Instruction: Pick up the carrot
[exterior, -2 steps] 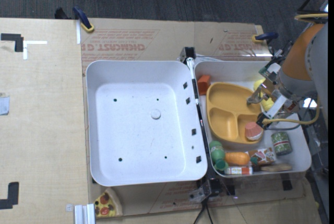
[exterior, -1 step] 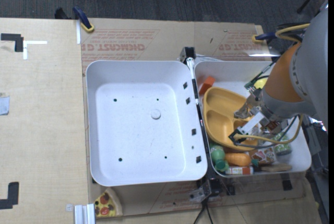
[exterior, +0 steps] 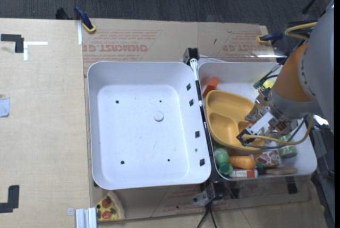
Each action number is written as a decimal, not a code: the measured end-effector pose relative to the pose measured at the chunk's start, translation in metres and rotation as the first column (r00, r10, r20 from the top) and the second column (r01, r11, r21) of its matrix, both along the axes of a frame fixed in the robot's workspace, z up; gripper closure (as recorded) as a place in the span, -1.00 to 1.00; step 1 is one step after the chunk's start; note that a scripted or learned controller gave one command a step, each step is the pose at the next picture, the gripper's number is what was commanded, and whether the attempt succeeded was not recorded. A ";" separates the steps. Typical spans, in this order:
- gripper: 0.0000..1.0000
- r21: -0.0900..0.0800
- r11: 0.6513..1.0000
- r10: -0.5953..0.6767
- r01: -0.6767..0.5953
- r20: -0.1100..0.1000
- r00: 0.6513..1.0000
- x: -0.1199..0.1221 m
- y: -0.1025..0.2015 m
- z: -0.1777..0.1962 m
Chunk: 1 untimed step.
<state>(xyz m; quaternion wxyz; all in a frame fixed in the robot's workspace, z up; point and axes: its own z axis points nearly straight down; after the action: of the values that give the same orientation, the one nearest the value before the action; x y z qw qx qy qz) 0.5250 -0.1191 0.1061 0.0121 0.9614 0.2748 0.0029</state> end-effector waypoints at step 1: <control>-1.00 0.001 1.000 0.001 -0.001 -0.001 1.000 0.000 0.001 0.000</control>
<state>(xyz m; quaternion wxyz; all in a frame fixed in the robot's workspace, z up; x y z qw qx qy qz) 0.5248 -0.1184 0.1060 0.0112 0.9613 0.2752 0.0024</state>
